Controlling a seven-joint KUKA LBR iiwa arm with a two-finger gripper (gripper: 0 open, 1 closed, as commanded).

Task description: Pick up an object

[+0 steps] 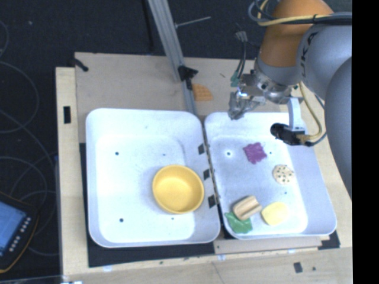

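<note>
My gripper hangs over the far left corner of the right bin, pointing down, with nothing visible between its fingers. In that bin lie a purple piece, a round speckled cookie-like object, a tan roll-shaped object, a yellow lump and a green piece in the near left corner. A yellow bowl sits upright in the left bin, near its right side. The gripper is well apart from all of these.
A slanted metal rail rises behind the bins. An orange tag lies on the bench behind them. A black clamp with cable hangs off the arm over the right bin's far edge.
</note>
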